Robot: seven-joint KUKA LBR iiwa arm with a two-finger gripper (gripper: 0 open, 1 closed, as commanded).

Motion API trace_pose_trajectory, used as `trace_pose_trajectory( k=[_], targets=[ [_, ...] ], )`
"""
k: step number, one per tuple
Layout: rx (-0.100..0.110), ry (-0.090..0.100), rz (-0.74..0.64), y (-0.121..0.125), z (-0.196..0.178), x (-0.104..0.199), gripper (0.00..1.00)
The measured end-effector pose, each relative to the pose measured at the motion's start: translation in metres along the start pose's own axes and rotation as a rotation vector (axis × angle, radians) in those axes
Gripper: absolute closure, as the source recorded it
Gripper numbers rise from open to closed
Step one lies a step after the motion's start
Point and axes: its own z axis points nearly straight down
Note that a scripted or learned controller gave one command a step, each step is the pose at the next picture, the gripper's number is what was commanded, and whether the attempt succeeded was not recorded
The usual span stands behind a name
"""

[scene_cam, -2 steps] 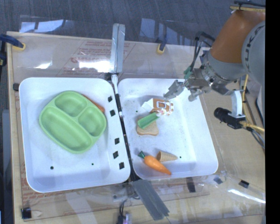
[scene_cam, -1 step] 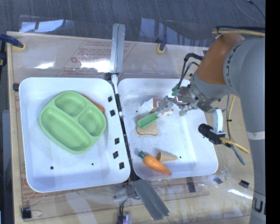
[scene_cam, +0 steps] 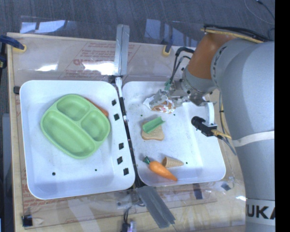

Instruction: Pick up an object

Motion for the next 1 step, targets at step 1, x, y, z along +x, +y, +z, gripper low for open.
trace_pose_trajectory(
  k=[1],
  targets=[
    [0.007, -0.001, -0.021, 0.0094, 0.0075, -0.0051, 0.0]
  ],
)
